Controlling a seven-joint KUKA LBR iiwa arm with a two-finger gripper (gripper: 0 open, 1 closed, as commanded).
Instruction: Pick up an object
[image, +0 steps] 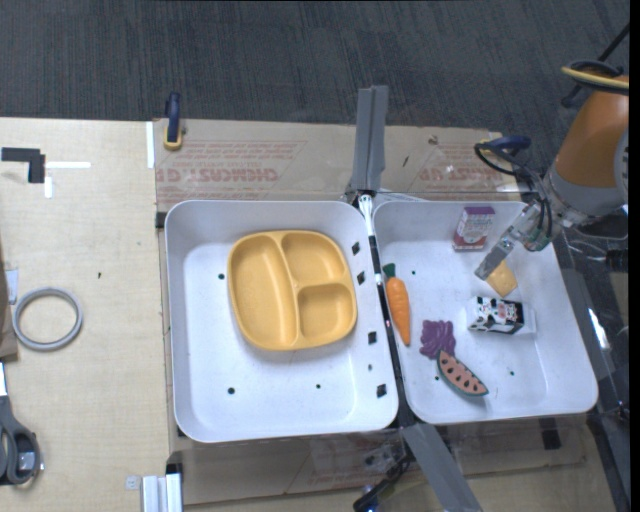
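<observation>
The right bin (560, 385) holds an orange carrot (399, 308), a purple bunch of grapes (436, 338), a watermelon slice (462, 375), a black-and-white carton (498, 316), a small purple-topped box (474, 227) and a yellow block (504, 280). My gripper (497, 262) reaches in from the right and hangs at the bin's back right, just above the yellow block and to the right of the purple-topped box. Whether it touches the block cannot be made out.
A yellow divided plate (293, 288) lies in the left bin (195, 390). A grey rail (371, 140) runs between the bins at the back. On the bench at the left lie a roll of tape (44, 318) and scissors (18, 452).
</observation>
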